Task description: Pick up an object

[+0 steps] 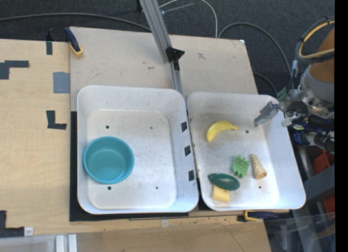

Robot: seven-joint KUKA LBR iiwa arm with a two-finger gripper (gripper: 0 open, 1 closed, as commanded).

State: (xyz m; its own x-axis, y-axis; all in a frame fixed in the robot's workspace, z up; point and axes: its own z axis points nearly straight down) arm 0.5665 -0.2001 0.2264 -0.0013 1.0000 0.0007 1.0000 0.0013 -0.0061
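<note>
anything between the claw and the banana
No. In the camera view, only bare white floor of the right bin separates the claw from the banana.

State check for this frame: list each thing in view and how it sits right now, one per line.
gripper: above the right bin's upper right edge, nothing between its fingers
banana: lying flat in the right bin, apart from the rest
green toy: lying beside the cone
cone: on its side
dark green piece: resting on the yellow block
yellow block: flat, at the near wall
teal bowl: upright in the left bin
</note>
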